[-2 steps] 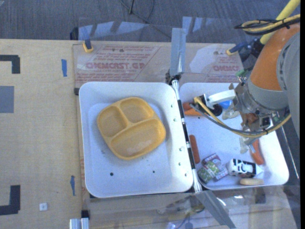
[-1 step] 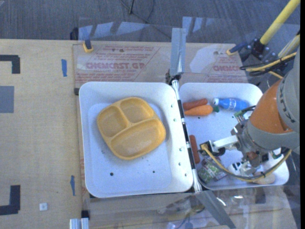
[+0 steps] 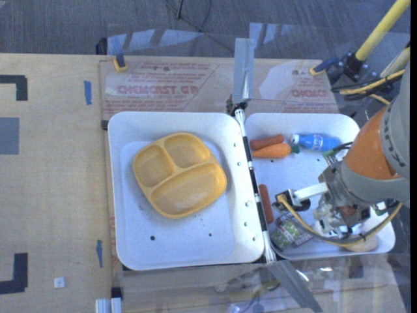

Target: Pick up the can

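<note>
Red lettering runs across the flattened cardboard sheet (image 3: 163, 87) lying behind the two bins, but it is too blurred to read for certain; the dark, crumpled can (image 3: 291, 230) carries a printed label whose words are too small to make out. That can lies at the near left corner of the right bin (image 3: 303, 168), close to the dividing wall, just left of the tool (image 3: 335, 217). The tool hangs low over the near half of that bin at the end of the grey arm (image 3: 378, 168) with its orange band, wrapped in yellow and black cables (image 3: 326, 233), and its jaws are hidden among the wiring, so whether they stand open or closed cannot be told; the can is beside it, and nothing can be seen between its fingers. Counted in the right bin: two carrots (image 3: 270, 147) lying side by side at the far left, one blue plastic bottle (image 3: 316, 141) on its side just right of them, one reddish sausage-like stick (image 3: 264, 203) along the left wall, and one can. The left bin (image 3: 130, 240) holds one yellow divided plate (image 3: 179, 173) with three compartments. Both bins sit on a pale wooden tabletop (image 3: 45, 194) marked with black corner brackets and bits of blue tape.
</note>
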Motion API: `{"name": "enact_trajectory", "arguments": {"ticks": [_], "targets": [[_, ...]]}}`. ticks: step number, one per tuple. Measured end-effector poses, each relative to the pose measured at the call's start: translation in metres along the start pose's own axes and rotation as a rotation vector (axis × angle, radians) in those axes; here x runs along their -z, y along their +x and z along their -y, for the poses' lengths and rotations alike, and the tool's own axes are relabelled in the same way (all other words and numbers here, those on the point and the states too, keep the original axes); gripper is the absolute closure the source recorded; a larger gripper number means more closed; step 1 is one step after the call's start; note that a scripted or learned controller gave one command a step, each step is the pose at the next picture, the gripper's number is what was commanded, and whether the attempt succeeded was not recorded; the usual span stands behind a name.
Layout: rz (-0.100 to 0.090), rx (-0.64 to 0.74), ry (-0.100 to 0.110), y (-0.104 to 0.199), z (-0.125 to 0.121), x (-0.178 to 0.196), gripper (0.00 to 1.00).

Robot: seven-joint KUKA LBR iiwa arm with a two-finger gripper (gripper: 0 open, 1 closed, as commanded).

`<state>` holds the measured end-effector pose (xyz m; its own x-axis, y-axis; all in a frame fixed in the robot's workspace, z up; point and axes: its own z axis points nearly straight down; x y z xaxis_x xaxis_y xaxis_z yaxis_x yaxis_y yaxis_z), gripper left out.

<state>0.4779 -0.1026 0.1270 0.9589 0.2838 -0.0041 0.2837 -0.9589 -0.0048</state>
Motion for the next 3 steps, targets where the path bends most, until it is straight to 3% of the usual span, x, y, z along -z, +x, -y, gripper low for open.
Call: {"name": "enact_trajectory", "arguments": {"ticks": [1,2,3], "targets": [[-0.002,-0.086,-0.002,0.021,-0.049,0.071,1.0],[0.0,0.038,0.0,0.006,0.018,0.108,1.0],[0.0,-0.071,-0.001,0.018,-0.012,0.072,1.0]]}}
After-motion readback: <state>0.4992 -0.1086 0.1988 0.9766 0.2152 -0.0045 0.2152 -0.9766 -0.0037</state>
